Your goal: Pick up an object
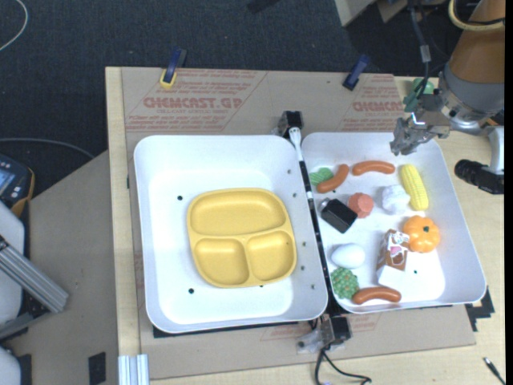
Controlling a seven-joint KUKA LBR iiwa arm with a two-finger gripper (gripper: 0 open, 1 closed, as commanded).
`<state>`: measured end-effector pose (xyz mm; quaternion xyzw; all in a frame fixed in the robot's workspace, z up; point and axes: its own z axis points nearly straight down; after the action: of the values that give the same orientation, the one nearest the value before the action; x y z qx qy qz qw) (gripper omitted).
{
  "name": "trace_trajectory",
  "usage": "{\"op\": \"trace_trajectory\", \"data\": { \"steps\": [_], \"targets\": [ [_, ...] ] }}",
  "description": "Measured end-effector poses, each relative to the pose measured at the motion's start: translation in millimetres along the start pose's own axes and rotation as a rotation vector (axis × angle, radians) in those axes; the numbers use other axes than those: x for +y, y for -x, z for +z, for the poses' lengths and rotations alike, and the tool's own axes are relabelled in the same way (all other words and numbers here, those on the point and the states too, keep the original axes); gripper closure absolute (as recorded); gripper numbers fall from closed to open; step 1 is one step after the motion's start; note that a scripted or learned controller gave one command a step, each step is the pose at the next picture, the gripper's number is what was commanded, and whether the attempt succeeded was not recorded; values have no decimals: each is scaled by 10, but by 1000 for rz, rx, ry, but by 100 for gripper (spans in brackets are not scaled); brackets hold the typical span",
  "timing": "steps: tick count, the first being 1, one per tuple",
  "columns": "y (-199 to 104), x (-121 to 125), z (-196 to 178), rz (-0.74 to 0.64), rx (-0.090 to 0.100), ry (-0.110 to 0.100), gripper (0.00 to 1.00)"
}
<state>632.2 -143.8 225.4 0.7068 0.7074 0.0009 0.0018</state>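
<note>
The right bin (pixel 457 215) holds several toy foods. An orange sausage (pixel 374 167) lies near its far side, and a second sausage (pixel 333 177) sits beside a green piece (pixel 321 175). A yellow corn cob (pixel 414 186), a white lumpy piece (pixel 394 199), a red piece (pixel 361 204) and a black block (pixel 338 215) fill the middle. An orange pumpkin (pixel 421 234), a white egg (pixel 348 256), a cake slice (pixel 393 253), broccoli (pixel 345 281) and a third sausage (pixel 377 296) lie nearer. My gripper (pixel 406 141) hangs over the bin's far right corner, above and right of the far sausage, with nothing seen in it.
The left bin (pixel 160 175) carries a yellow divided plate (pixel 240 237). Two clamps (pixel 171 69) (pixel 355 72) hold the cardboard at the back. A black fitting (pixel 290 123) sits where the bins meet.
</note>
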Motion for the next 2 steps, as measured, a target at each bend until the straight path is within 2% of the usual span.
{"op": "trace_trajectory", "data": {
  "steps": [2],
  "targets": [
    [-766,-687,-176,-3,4,-7,100]
  ]
}}
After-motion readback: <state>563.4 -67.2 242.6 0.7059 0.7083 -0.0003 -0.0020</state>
